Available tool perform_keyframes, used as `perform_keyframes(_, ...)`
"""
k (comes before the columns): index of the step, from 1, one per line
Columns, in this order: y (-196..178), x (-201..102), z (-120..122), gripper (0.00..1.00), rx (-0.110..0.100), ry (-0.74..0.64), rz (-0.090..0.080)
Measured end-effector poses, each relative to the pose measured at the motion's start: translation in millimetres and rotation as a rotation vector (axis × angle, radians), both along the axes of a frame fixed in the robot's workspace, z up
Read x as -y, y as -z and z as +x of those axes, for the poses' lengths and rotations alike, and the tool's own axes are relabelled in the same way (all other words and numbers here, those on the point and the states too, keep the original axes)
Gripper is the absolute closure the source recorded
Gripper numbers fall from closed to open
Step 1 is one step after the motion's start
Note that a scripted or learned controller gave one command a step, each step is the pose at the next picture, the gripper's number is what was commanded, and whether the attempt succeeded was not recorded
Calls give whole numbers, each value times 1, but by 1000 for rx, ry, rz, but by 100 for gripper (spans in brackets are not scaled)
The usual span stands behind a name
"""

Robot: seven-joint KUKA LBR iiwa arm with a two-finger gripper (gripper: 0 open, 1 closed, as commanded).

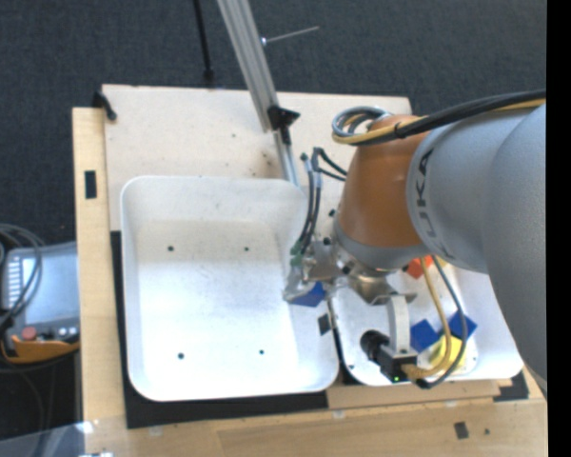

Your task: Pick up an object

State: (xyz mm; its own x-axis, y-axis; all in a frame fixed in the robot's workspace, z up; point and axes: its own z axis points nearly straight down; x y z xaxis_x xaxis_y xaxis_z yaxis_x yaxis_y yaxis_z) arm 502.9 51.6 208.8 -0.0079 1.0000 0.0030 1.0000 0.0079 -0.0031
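My gripper [311, 291] hangs over the right edge of the left bin [209, 284], close to the wall between the two bins. A small blue object [310, 296] sits right at the gripper's tip; whether it is gripped or just lies beneath is hidden by the wrist. In the right bin [490, 355] lie two more blue pieces [424, 335] [462, 327], and a small orange object [417, 267] shows beside the arm. The bulky grey and orange arm [438, 198] covers most of the right bin.
A slanted aluminium pole [252, 65] rises behind the bins. A control pendant [33, 298] with cables lies off the bench at the left. The wooden bench edge [90, 255] frames the bins.
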Motion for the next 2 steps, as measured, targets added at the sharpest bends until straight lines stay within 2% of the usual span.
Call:
perform_keyframes(1,-18,-45,1,100,4,0,-1)
perform_keyframes(2,-17,-42,1,0,2,4,-3)
